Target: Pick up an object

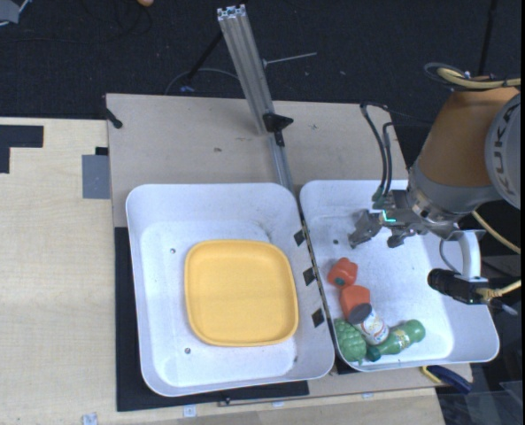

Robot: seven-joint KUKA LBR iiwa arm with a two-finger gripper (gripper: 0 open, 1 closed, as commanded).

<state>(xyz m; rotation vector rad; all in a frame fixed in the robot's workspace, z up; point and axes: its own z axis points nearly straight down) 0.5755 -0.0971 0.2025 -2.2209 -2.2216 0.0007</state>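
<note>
A: Green bottle (402,336) lies closest to the lens, at the near edge of the right bin (474,343). Its long axis runs roughly along that edge, slightly slanted; which end is the cap I cannot tell.

B: What touches it?

A: 1 small jar with a dark lid (371,324) leans against its left part, and 1 green lumpy piece (350,342) sits in the near left corner, touching both. Just beyond them are 2 orange-red pieces (348,286), 1 behind the other, close to the bin's left wall.

B: And the gripper?

A: Gripper (368,228) hangs over the far half of the right bin, well apart from the cluster, pointing toward the left wall. Its fingers are too dark and small to judge their spacing, and nothing shows between them.

B: Anything in the way?

A: Open white floor lies between the gripper and the pile. Left bin (156,211) carries 1 yellow plate (241,291), centred toward its near edge. 1 metal rail (251,65) slants down to the divide between the bins.
</note>
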